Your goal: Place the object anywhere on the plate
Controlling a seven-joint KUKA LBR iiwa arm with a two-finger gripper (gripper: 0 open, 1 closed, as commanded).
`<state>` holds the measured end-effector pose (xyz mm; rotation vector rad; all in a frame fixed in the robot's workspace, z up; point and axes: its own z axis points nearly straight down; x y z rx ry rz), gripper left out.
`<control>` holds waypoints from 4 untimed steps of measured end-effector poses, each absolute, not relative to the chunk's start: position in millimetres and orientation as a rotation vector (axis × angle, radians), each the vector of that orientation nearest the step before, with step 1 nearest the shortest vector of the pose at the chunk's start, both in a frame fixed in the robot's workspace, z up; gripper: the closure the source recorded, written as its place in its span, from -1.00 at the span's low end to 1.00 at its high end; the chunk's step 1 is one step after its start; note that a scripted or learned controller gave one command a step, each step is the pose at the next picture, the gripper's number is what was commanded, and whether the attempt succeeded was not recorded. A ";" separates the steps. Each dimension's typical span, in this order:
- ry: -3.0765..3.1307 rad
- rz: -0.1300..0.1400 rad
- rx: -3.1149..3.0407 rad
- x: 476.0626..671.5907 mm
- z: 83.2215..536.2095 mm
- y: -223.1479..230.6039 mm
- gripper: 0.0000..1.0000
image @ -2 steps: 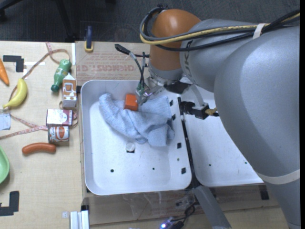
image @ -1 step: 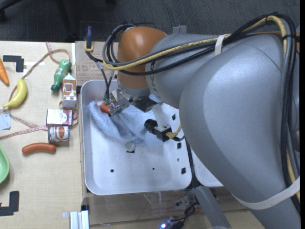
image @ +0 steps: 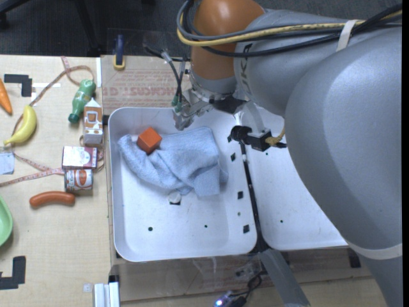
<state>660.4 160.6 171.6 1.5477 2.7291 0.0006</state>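
An orange block (image: 149, 140) rests on a crumpled light-blue towel (image: 182, 160) in the left bin (image: 172, 242). My gripper (image: 183, 116) hangs at the back of that bin, just over the towel's far edge and a little to the right of the block. It does not touch the block. A slice of a green plate (image: 3, 224) shows at the left edge of the bench, outside the bins.
A small pale scrap (image: 174, 199) lies in the left bin in front of the towel. The arm covers much of the right bin (image: 287, 229). On the bench to the left are a banana (image: 22, 126), a green bottle (image: 82, 98), a carton (image: 92, 123), a can (image: 79, 180) and a sausage (image: 52, 199).
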 end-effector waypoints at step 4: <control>2.636 -0.008 1.715 486.3 90.0 176.7 1.00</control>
